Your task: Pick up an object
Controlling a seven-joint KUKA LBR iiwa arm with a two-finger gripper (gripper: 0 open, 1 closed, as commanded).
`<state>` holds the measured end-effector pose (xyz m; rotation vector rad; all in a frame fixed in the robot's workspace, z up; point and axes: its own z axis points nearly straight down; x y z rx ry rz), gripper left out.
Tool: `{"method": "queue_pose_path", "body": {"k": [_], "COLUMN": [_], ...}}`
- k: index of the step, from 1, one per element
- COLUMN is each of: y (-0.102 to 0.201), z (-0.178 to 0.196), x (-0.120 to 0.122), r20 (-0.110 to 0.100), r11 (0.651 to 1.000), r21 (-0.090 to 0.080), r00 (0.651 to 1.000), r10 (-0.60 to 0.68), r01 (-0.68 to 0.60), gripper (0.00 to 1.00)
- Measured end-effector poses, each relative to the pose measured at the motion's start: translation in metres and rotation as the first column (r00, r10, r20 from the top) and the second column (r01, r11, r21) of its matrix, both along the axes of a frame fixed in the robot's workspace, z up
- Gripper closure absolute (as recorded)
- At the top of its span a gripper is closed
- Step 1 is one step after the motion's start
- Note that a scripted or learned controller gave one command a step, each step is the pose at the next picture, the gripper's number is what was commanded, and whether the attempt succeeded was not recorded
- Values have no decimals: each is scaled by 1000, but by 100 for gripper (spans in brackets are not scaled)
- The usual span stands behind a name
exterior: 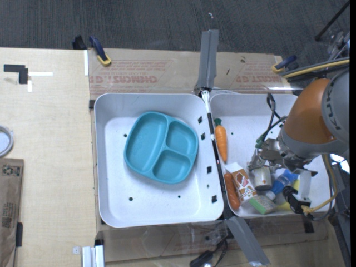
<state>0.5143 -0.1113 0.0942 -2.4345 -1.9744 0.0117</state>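
The left bin holds a blue divided plate near its middle. In the right bin, a toy carrot lies along the left wall, with a snack packet and small items piled near. The gripper is low over that pile; I cannot tell its grasp.

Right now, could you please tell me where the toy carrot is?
The toy carrot lies in the right bin, along its left wall beside the divider, just above the snack packet and left of the end effector.
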Motion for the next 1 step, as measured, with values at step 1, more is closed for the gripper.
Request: {"method": "queue_pose_path", "body": {"k": [1], "y": [50], "z": [121], "x": [15], "r20": [4], "r11": [986], "r21": [-4], "r00": [986], "r10": [-166], "r01": [166], "gripper": [100]}}
